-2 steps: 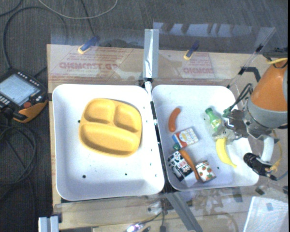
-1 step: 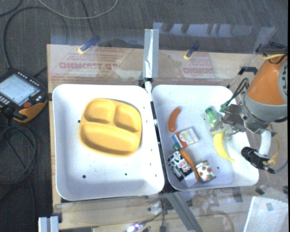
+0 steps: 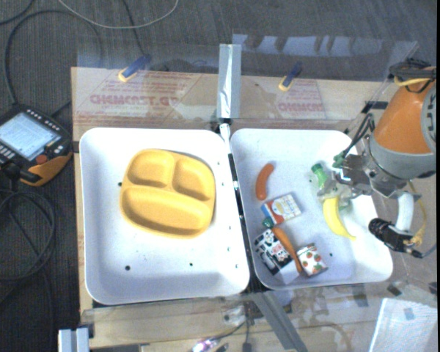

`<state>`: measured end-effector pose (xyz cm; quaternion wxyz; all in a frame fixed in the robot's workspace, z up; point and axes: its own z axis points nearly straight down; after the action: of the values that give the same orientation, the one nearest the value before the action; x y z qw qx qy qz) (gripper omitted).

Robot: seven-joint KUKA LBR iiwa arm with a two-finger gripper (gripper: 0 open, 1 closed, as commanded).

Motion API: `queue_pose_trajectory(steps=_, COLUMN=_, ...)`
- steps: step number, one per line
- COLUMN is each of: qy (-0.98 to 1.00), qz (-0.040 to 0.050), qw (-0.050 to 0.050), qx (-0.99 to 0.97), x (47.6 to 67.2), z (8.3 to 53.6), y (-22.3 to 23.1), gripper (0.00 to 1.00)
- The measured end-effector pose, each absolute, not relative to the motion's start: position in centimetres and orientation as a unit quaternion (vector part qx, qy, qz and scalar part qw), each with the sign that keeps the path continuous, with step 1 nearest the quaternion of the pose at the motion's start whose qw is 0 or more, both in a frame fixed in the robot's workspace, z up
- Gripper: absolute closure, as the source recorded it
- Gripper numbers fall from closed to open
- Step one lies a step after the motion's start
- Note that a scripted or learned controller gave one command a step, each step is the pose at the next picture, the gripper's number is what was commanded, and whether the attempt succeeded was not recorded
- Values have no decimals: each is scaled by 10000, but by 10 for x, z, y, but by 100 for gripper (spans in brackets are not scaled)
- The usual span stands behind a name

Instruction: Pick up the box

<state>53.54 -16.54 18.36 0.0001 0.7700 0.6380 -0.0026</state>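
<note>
In the right bin (image 3: 367, 266) a small white, blue and orange box (image 3: 282, 208) lies flat near the middle. Closer to the front edge sit a black patterned box (image 3: 268, 249) and a red and white box (image 3: 312, 260), with an orange carrot (image 3: 287, 246) lying between them. My gripper (image 3: 343, 179) hangs over the right part of this bin, above the top end of a banana (image 3: 337, 220) and beside a green object (image 3: 320, 173). It is to the right of the boxes and apart from them. Nothing shows between its fingers.
An orange sausage (image 3: 264, 180) lies at the right bin's left side. The left bin (image 3: 103, 270) holds a yellow divided tray (image 3: 169, 191). A control pendant (image 3: 26, 144) and cables lie on the floor to the left.
</note>
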Motion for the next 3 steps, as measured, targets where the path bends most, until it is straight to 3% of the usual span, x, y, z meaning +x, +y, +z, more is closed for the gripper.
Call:
queue_pose_trajectory(steps=1, qy=6537, qz=-24, qw=4, qx=7568, x=562, z=174, y=-166, gripper=100)
queue_pose_trajectory(steps=2, qy=6325, qz=-14, qw=-1, qx=7746, x=606, z=181, y=-152, gripper=100)
queue_pose_trajectory(steps=3, qy=5868, qz=-13, qw=-12, qx=8097, x=578, z=175, y=-147, gripper=100)
